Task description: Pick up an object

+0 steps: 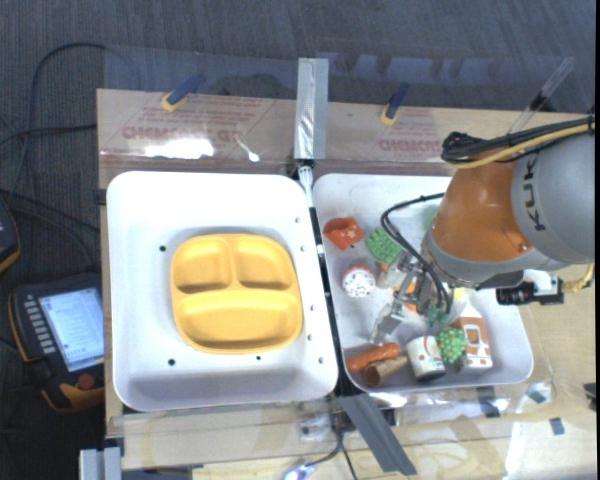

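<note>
My gripper [404, 300] hangs low over the middle of the right bin [515, 368], below the orange wrist band. Several small objects lie around it. A white ball with dots [358, 282] sits just to its left, and a green textured piece [384, 246] lies above it, partly under the wrist. A red-orange item [342, 232] rests near the bin's upper left. Along the front lie an orange carrot-like piece [372, 354], a brown cylinder [384, 372], a small can [426, 359], a green bumpy object [451, 345] and an orange-and-white box [477, 340].
The left bin [140, 268] holds a yellow divided tray [237, 290]. A raised divider [320, 288] runs between the two bins. The arm's grey body [555, 208] covers the right bin's upper right part. Black cables loop near the wrist.
</note>
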